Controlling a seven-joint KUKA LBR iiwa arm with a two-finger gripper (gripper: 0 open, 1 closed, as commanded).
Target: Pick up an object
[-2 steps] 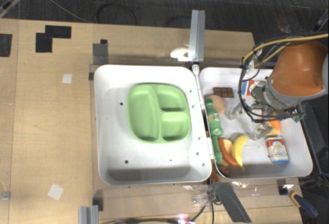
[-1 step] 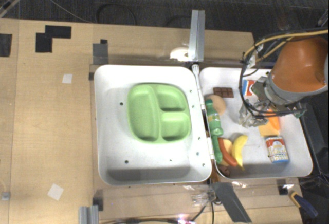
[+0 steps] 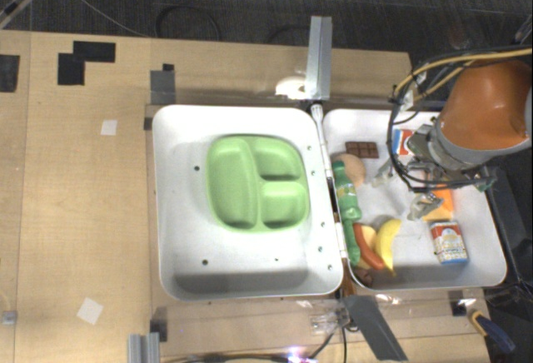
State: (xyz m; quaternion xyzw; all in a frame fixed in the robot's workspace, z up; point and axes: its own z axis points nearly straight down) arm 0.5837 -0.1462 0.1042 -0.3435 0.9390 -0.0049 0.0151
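Arm over right bin, gripper low among clutter; jaws' state not discernible. Candidate banana near bin's front-left corner, touching neighbours: risk of grazing, nudging or multi-object pinch.

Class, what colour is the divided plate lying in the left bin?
Light green: the divided plate shows plainly in the camera view, against the white left bin.

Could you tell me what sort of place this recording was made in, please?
Probably a robotics lab: a wooden bench with two white bins, toy food like a banana, and loose cables.
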